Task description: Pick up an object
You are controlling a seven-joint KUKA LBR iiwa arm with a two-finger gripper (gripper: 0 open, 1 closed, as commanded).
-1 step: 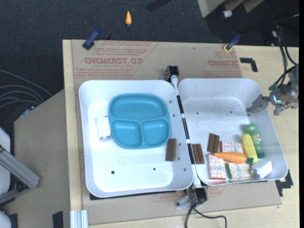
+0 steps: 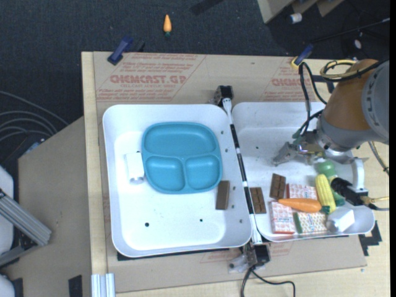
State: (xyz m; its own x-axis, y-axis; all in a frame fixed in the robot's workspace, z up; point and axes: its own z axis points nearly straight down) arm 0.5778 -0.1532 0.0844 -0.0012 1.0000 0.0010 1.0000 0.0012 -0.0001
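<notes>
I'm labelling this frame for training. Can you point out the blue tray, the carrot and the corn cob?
blue tray [image 2: 180, 142], camera view, on its large upper compartment.
carrot [image 2: 299, 205], camera view, mid-length of its orange body.
corn cob [image 2: 325, 191], camera view, middle of its yellow kernels.

The setting is a robotics laboratory or test cell. A flat bench panel [image 2: 185, 79], still covered in its printed protective film, is secured at its corners by blue clamps [image 2: 120, 50]. Two shallow white bins [image 2: 117, 166] are fixed side by side on it. An industrial arm [image 2: 359, 104], grey with an orange band, reaches in with exposed cabling [image 2: 309, 85]. The floor is dark carpet [image 2: 49, 30], with bundled cables [image 2: 25, 135] and aluminium framing [image 2: 25, 218] alongside.
</notes>
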